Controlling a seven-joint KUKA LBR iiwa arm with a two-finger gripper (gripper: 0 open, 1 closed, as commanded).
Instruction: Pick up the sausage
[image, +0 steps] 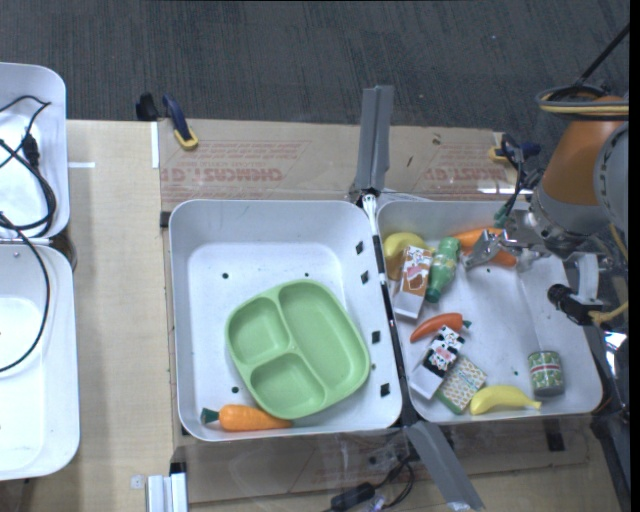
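The sausage (438, 326), a short red-orange curved piece, lies in the middle of the right bin (575, 345), just above a black-and-white carton (445, 352). My gripper (489, 250) is low at the far side of that bin, well up and to the right of the sausage. It sits over an orange elongated item (470, 240) that it partly hides. Nothing can be seen held in it. The grey arm with its orange band (580, 165) comes in from the right.
The right bin also holds a yellow fruit (402, 243), a small carton (415, 272), a green bottle (441, 270), a cracker box (461, 384), a banana (505, 400) and a can (545, 372). The left bin (200, 300) holds a green divided plate (297, 348) and a carrot (245, 418).
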